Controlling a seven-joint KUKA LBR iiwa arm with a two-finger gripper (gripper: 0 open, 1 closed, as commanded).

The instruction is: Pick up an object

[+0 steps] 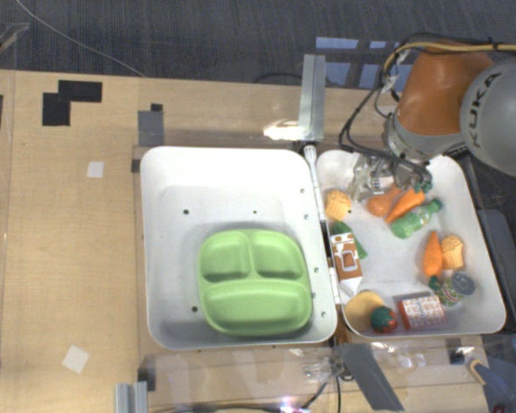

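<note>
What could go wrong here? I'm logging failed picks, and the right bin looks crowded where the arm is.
1. The gripper sits low over an orange carrot that touches a green bottle; it may catch both or nudge one away.
2. That cluster lies near the right bin back wall, so a push could wedge items there.

even bright overhead light, glare patch on bench [284, 131], soft shadows in bins, slightly soft focus
</note>
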